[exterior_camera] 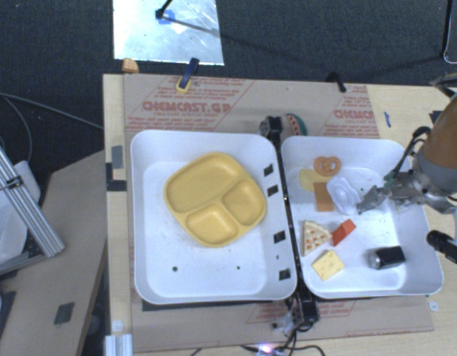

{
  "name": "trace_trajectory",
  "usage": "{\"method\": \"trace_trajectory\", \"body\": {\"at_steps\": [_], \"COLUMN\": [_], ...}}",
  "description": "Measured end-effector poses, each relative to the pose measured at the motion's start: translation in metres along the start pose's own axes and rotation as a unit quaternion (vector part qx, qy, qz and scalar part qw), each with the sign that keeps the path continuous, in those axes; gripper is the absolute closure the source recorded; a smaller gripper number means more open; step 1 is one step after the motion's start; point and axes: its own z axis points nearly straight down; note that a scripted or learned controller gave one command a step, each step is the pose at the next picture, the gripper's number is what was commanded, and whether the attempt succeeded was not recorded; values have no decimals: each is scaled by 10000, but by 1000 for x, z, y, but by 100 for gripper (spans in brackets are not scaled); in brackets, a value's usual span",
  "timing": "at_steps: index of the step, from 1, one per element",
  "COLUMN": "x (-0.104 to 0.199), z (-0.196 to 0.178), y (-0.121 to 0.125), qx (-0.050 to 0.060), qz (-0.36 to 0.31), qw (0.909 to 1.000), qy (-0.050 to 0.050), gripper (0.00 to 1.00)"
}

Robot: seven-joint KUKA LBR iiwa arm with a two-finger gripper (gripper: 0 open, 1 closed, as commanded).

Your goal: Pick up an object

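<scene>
A: Where is the gripper (371, 199) now?

B: Low over the right bin (418, 273), reaching in from that bin's right side. Its tip sits just beside a clear plastic piece (346, 191), which lies near the bin's middle.

A: Has it got hold of anything?

B: I cannot tell how far the fingers are spread, and nothing shows between them (the tip is small and dark against the white).

A: So which step is this?

B: I judge it the approach, with the grasp not yet made. The likely target is the clear piece; a pretzel (326, 166) lies behind it, a red block (343, 232) and a cracker wedge (314, 236) in front of it, a cheese cube (327, 265) nearer the front rim.

A: And next?

B: Centre over one item, lower, close, then lift straight up. The yellow plate (214, 199) in the left bin (150, 221) is well apart
</scene>
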Motion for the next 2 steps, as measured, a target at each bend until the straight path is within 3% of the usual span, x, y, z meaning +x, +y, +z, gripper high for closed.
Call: {"method": "trace_trajectory", "body": {"at_steps": [1, 2], "x": [57, 104], "z": [-10, -79], "y": [68, 110], "qx": [-102, -120], "qz": [-68, -68], "qw": [9999, 9999], "qy": [-26, -27], "gripper": [0, 0]}}
